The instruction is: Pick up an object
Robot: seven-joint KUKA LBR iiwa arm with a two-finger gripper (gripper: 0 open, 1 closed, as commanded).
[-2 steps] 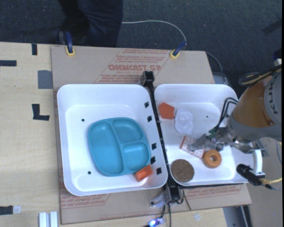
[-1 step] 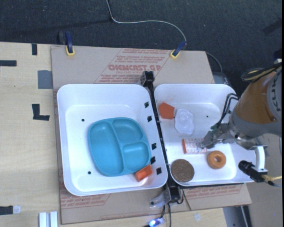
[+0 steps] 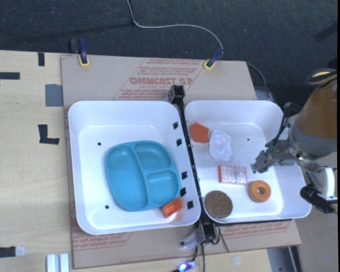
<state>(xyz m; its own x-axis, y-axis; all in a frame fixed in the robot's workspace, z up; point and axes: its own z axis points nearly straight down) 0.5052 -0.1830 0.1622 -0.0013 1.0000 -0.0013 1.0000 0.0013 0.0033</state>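
Observation:
The right bin holds an orange block, a clear crumpled plastic piece, a small white and red packet, an orange ring and a brown disc. My gripper hangs over the right side of this bin, just right of the packet and above the ring. Nothing shows between its dark fingers. The left bin holds a blue divided tray and a small orange piece at its front right corner.
The arm's orange band and grey wrist stand over the right bin's right rim. A black divider runs between the bins. The bins rest on a cardboard sheet held by two clamps at the back.

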